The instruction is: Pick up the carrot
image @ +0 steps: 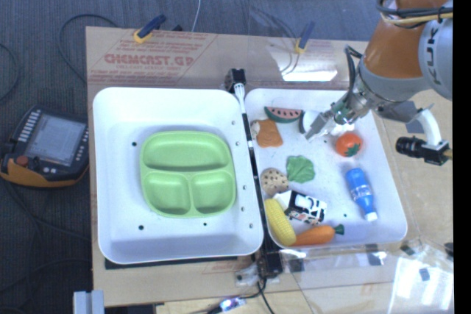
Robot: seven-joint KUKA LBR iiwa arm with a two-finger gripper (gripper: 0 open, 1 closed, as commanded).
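Carrot (318, 235) lies along the near wall of the right bin (390, 187), its green top pointing right, well apart from the gripper (329, 121). That gripper hangs over the far part of the same bin, between the watermelon slice (283, 113) and the tomato (348, 144); its fingers look slightly parted with nothing between them, though they are small and blurred, so the gap is hard to judge. The arm (401, 44) slants down from the upper right, its orange band cut by the picture's edge. Near the carrot, a corn cob (279, 221) touches its left end, and a black-and-white toy (304, 207) sits just above. A blue bottle (360, 191) lies to the right. The left bin (110, 158) holds a green divided tray (188, 173).
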